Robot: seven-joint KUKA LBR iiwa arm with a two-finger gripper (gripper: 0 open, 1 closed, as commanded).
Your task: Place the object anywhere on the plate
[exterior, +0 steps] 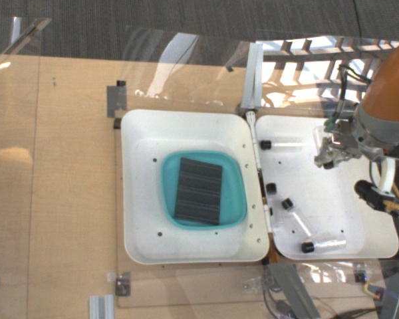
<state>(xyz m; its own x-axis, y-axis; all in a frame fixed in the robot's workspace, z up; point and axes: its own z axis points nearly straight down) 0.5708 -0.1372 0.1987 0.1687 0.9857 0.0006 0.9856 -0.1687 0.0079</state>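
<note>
So the dark ribbed block (199,191) is lying flat on the teal plate (235,193), pretty much dead centre and turned a touch off square. It's a dark grey rectangle with lengthwise ridges, and it sits fully inside the plate's rim with teal showing all the way round. The plate itself sits in the middle of the left bin (141,178), which is the bigger-looking of the two white ones on the wooden desk (53,198).

The arm (389,92) comes in from the right, orange band up top and grey wrist below it, and the gripper (327,157) hangs over the upper right part of the right bin (349,218), well apart from the plate. Can't tell whether the fingers are spread or pressed together from this angle (it's just a small greyish cluster of metal there), and I see nothing between them.

The right bin has a scatter of small stuff in it: a few little black caps (271,188) along its left side and a clear tube (324,244) with a black end lying near the front edge. A clear screen stands behind the bins.
</note>
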